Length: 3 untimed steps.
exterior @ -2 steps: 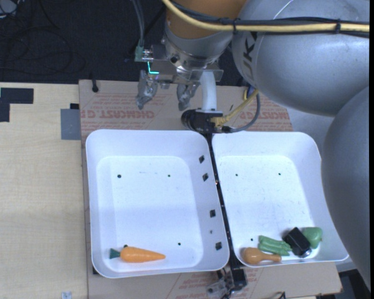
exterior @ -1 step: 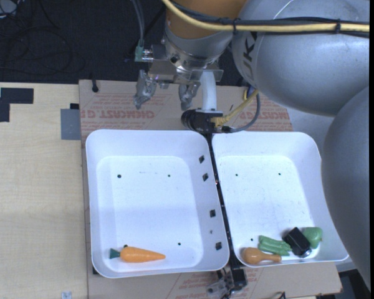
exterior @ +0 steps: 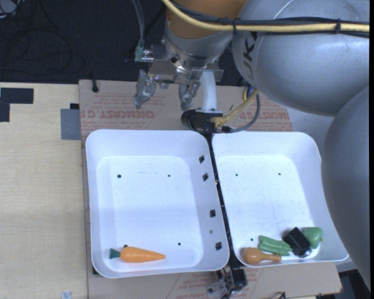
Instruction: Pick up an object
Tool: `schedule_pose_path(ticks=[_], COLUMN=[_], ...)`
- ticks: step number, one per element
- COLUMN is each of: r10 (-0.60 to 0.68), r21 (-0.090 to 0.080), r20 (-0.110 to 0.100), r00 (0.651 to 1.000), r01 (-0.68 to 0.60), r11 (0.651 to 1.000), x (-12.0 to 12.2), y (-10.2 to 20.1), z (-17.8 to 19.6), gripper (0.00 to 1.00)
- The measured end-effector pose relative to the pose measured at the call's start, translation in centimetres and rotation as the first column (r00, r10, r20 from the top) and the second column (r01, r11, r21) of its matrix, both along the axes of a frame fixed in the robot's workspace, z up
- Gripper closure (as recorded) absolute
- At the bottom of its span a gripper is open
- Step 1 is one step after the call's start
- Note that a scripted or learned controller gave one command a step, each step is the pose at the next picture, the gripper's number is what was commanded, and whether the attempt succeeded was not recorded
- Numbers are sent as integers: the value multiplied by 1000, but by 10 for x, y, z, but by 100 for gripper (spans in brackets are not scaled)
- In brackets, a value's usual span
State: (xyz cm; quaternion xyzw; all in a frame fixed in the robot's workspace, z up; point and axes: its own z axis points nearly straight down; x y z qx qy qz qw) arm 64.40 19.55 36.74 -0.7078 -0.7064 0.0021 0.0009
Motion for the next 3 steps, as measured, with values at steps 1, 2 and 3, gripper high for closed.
schedule_pose_path(ticks=[1,2,3], r10=[0,0,0], r21=[0,0,0], r20=[0,0,0], r00=[1000,1000,1000], r01=[0,0,0], r11=[1000,1000,1000], x=[0,0,0], y=[0,0,0], z=[0,0,0], gripper=[0,0,0])
